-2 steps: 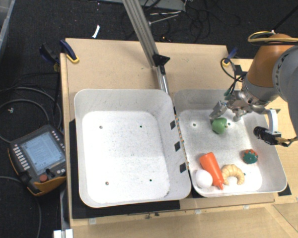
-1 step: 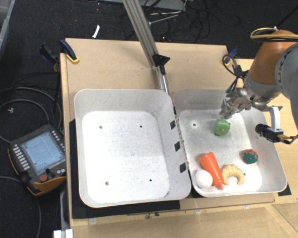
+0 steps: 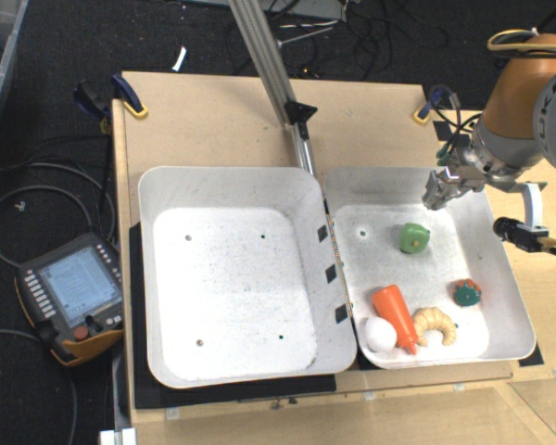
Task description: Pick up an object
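The gripper (image 3: pixel 437 196) hangs over the upper edge of the right bin (image 3: pixel 510 281), at the end of the arm (image 3: pixel 519 109) reaching in from the right. Whether it is apart or together cannot be told from this angle; nothing is seen in its grasp.

The pepper (image 3: pixel 413 238), green, lies on the bin floor just below and slightly left of the gripper, near but not touching.

Other items sit lower in the same bin: a carrot (image 3: pixel 395 315), a white egg (image 3: pixel 381 335) touching the carrot's lower left side, a croissant (image 3: pixel 435 324) just right of the carrot, and a small strawberry (image 3: pixel 467 292) near the right wall.

The left bin (image 3: pixel 157 248) sits beside it on the table (image 3: pixel 222 119).
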`<action>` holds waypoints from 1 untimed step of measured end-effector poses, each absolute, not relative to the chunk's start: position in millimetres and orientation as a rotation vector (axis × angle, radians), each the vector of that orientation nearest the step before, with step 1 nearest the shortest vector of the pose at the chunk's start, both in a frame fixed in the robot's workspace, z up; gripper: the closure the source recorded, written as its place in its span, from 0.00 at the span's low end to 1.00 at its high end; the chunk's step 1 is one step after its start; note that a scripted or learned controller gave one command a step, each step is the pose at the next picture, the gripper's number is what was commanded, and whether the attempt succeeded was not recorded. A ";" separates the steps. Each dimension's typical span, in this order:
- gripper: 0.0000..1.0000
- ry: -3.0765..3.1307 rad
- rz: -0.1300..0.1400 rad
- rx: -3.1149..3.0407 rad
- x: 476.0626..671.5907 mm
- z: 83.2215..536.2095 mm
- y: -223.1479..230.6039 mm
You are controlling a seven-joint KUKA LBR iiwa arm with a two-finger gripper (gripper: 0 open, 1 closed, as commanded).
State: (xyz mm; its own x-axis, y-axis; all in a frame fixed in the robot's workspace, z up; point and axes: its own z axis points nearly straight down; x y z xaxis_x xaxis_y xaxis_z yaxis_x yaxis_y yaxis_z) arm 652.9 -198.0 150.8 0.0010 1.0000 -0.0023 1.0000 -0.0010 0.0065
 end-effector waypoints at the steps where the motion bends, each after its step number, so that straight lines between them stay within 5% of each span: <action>1: 1.00 2.216 0.004 2.219 647.2 196.9 -196.9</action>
